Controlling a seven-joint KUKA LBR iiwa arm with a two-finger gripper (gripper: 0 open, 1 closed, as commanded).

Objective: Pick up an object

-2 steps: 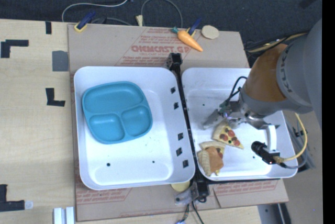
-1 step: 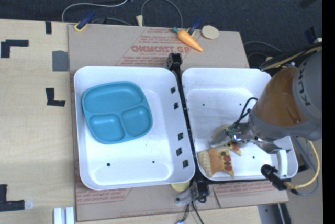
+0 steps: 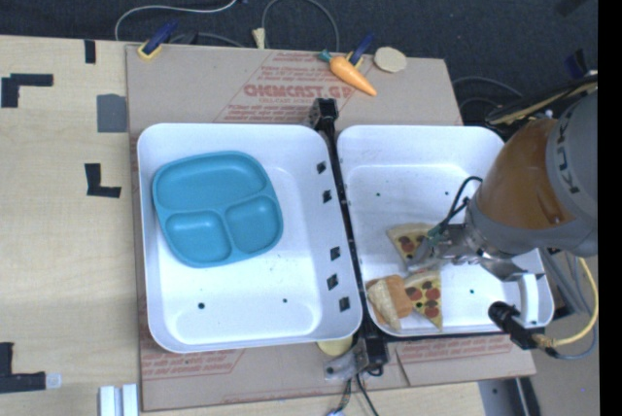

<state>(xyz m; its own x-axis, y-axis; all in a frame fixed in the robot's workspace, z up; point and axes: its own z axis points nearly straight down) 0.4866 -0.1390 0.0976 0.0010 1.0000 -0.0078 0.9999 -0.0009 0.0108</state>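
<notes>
- I have the arm (image 3: 544, 190) reaching in from the right of the frame, its gripper (image 3: 428, 247) down low inside the right bin (image 3: 389, 147), toward the lower middle of that bin.
- Two toy pizza slices lie there: the upper pizza slice (image 3: 406, 239) sits right at the gripper tip, and the lower pizza slice (image 3: 410, 297) lies just below it, near the bin's bottom rim — the two are close, perhaps touching at a corner.
- The gripper overlaps the right edge of the upper slice, but I cannot tell whether it is spread or clamped; the wrist and cabling hide that part, so I will not claim a hold.
- My read: this is the grasp step — the tool is at picking height on the upper slice, with no lift yet.
- The next move calls for closing firmly on that flat slice and then rising straight up; a thin, flat piece lying on the bin floor may slip out, so I would watch for it coming up with the tool.
- The left bin (image 3: 155, 239) holds a blue divided plate (image 3: 217, 208), well apart from the action.
- A toy carrot (image 3: 352, 74) lies on the cardboard (image 3: 194, 84) above the bins, at upper middle of the frame.
</notes>
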